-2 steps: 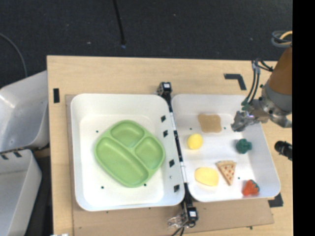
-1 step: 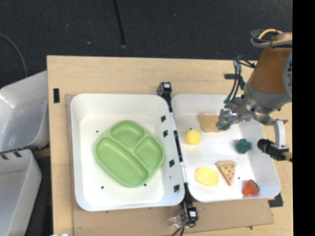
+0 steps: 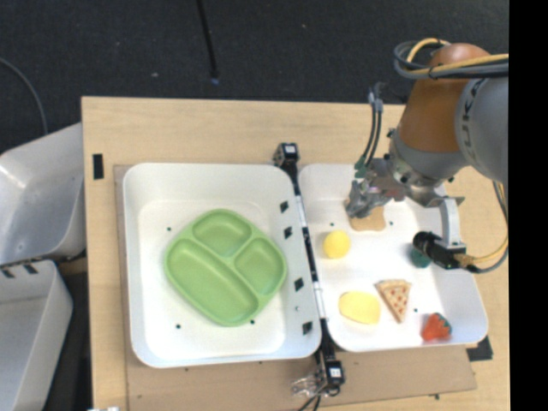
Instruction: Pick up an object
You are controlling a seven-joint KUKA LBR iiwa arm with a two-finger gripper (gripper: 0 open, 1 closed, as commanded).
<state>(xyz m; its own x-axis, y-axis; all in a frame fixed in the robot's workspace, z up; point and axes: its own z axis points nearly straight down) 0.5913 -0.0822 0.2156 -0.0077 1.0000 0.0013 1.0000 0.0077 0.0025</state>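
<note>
A wooden desk [image 3: 214, 131] carries two white bins side by side. The left bin [image 3: 145, 332] holds a green divided plate [image 3: 224, 266]. Over the right bin [image 3: 458, 302], the grey arm [image 3: 445, 118] lowers its end effector [image 3: 366, 202] onto a tan slice of toast [image 3: 370, 222] near the bin's far edge; whether it is clenched or released cannot be told. Nearer lie a yellow ball [image 3: 336, 245], a yellow lump [image 3: 360, 307], a pizza slice [image 3: 395, 299] and a strawberry [image 3: 436, 327].

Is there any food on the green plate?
Empty. The green plate shows three bare sections; the toy foods lie in the right bin.
</note>
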